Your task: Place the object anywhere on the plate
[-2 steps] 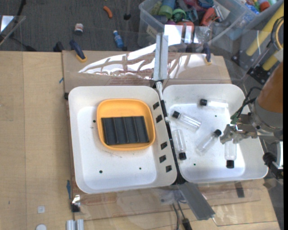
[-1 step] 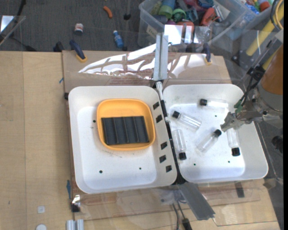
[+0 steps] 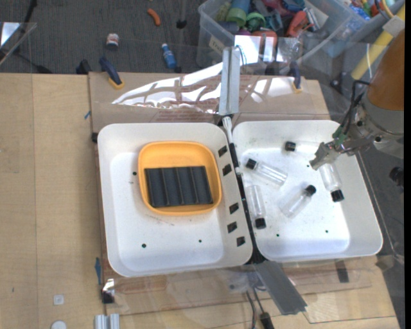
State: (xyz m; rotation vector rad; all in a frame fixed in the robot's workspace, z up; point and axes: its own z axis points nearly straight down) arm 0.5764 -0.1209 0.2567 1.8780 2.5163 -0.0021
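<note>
An orange plate point(image 3: 180, 150) with a black ridged insert point(image 3: 178, 186) lies in the left bin point(image 3: 122, 244). Several clear vials with black caps lie in the right bin point(image 3: 359, 241): one vial point(image 3: 266, 172) left of centre, one vial point(image 3: 255, 202) near the divider, one vial point(image 3: 297, 201) in the middle, and one vial point(image 3: 330, 178) at the right. My gripper point(image 3: 320, 159) hangs over the right side of the right bin, just above and left of the rightmost vial. Nothing shows held in it.
A loose black cap point(image 3: 289, 146) sits at the back of the right bin. A metal divider post point(image 3: 230, 80) rises between the bins at the back. Black clips point(image 3: 234, 207) line the shared bin edge. A bin of colourful items point(image 3: 270, 19) stands behind the bench.
</note>
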